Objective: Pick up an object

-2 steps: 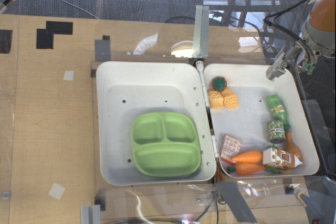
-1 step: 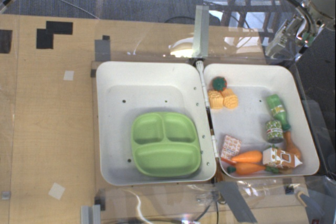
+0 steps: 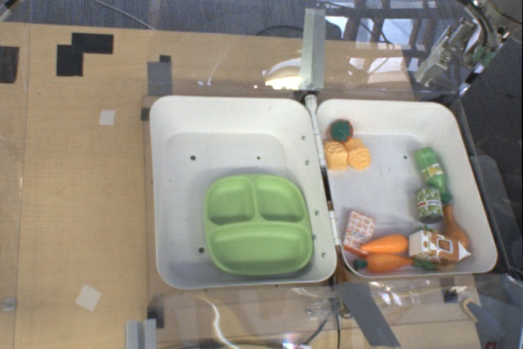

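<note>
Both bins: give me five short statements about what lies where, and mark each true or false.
1. The green divided plate lies in the left bin. True.
2. The two carrots lie at the right bin's far edge. False: they lie along its near edge.
3. The tool hangs above the plate. False: it is beyond the right bin's far right corner.
4. The yellow toy pieces sit beside the wall between the bins. True.
5. The small carton lies in the left bin. False: it is in the right bin's near right corner.

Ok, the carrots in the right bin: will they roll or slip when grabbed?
Probably. The carrots look smooth and tapered, so they may slip from a pinch. Being rounded, they could roll if nudged, though the carton and bin wall beside them should limit that.
</note>
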Robot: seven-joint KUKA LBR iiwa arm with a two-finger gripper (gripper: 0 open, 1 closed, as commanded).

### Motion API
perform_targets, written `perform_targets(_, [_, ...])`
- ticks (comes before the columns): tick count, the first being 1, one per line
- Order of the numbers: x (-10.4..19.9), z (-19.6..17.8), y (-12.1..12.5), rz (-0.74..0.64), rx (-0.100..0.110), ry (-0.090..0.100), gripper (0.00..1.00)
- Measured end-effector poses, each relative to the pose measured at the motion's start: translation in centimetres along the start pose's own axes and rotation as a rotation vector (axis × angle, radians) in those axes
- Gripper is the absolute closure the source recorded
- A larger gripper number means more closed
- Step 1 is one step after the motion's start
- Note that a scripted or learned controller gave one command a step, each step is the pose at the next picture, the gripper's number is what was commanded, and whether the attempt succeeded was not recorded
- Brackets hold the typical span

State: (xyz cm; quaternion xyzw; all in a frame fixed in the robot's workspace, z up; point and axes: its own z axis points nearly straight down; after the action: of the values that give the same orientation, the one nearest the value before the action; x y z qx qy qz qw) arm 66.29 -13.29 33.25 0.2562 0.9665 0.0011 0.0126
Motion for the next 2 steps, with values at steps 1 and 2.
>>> perform_targets(1, [-0.1,-1.4,0.2,-0.006,-0.003,-0.011,1.0])
perform_targets(2, [-0.3,-2.7,0.4,-0.012,-0.007,-0.022,1.0])
